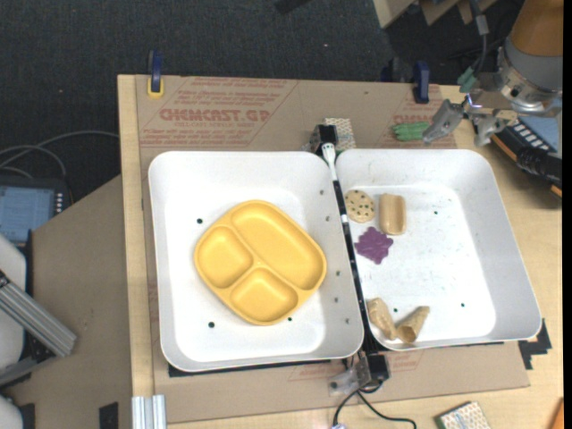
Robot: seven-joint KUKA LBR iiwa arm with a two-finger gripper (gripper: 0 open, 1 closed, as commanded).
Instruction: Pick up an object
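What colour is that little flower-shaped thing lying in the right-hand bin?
Purple. The flower-shaped piece shows plainly in the camera view, near the right bin's left wall.

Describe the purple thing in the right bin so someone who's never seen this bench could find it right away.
Start at the right bin and go to its left wall, beside the yellow divided plate's bin. Just below the round speckled cookie and the tan bread-roll piece lies the purple grape cluster. It is the only purple item; its neighbours are all tan or beige.
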